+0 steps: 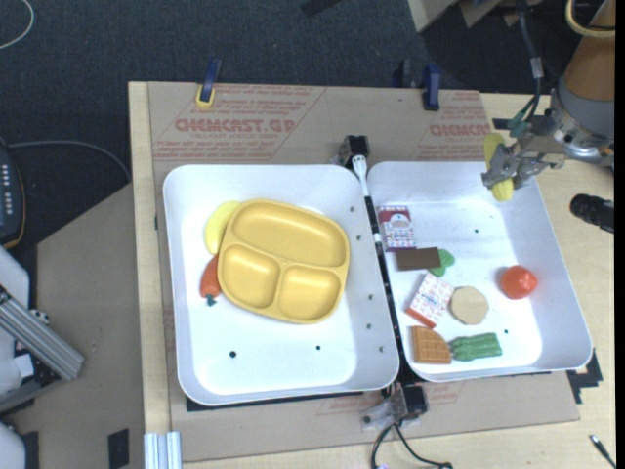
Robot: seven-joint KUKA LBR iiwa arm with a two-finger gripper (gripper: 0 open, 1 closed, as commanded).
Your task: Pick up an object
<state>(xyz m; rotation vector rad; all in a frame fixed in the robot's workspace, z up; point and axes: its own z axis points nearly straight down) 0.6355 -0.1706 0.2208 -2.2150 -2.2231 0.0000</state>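
My gripper (508, 172) hangs over the far right corner of the right bin (557, 262). A small yellow object (502, 191) sits between its fingers, showing above and below them, and the gripper is shut on it. The object looks lifted off the bin floor. On the right bin's floor lie a red-and-white box (395, 228), a brown bar (417, 258), a red tomato (519, 281), a round cookie (470, 306), a red-and-white packet (430, 299), a waffle (428, 344) and a green pickle (476, 346).
The left bin (186, 320) holds a yellow divided tray (283, 260), with a yellow piece (219, 225) and a red pepper (210, 279) at its left edge. A green piece (446, 258) peeks out beside the brown bar. Clamps stand at the board's far edge.
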